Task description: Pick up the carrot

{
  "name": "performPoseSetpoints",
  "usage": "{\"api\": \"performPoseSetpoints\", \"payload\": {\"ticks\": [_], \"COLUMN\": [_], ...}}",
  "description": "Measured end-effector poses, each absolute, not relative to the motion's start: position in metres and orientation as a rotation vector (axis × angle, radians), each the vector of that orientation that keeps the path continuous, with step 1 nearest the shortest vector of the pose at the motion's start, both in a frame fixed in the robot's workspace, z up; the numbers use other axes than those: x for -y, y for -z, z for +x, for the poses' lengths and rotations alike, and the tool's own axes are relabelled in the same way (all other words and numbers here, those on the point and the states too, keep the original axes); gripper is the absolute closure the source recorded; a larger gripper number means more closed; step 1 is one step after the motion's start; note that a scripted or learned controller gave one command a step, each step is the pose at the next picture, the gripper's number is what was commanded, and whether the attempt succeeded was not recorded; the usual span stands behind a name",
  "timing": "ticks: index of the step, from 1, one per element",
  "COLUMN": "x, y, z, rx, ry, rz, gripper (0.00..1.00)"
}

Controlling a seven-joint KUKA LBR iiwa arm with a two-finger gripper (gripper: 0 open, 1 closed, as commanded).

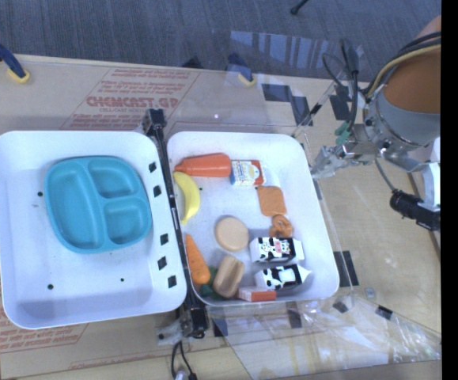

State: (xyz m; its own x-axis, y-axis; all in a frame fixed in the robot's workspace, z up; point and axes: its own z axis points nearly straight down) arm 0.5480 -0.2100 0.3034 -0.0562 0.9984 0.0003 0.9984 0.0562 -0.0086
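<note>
The tool (pixel 329 157) hangs at the right of the view, over the counter (pixel 387 260), just outside the far right corner of the right bin (pixel 311 212); it is too small and blurred to tell whether it is wide or narrow, and nothing can be seen in it. The grey arm (pixel 406 93) with its orange band rises behind it towards the upper right. The carrot (pixel 198 261) lies well apart from the tool, in the right bin along its left wall near the front corner, thin end pointing to the back. Just beside its thick end lies a tan roll (pixel 229 275), and behind that a round tan disc (pixel 232 233). A banana (pixel 187 196) lies along the same wall behind the carrot. At the back of the bin a long orange-red piece (pixel 203 165) touches a small carton (pixel 247 172). Nearer the right wall lie an orange biscuit (pixel 271 201) and two cow-patterned cartons (pixel 276 249), one before the other. The left bin (pixel 7 236) holds a blue tray (pixel 98 203) with three compartments
</note>
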Motion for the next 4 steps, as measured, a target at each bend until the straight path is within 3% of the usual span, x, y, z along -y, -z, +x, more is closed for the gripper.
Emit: {"api": "performPoseSetpoints", "payload": {"ticks": [1,2,4], "x": [0.211,0.211,0.211], "y": [-0.347,-0.310,-0.307], "z": [0.530,0.477,0.478], "rx": [2.588,2.902,2.332], "ry": [-0.005,-0.005,-0.005], "rz": [-1.789,-1.193,-2.103], "gripper": [1.00,1.00,1.00]}}
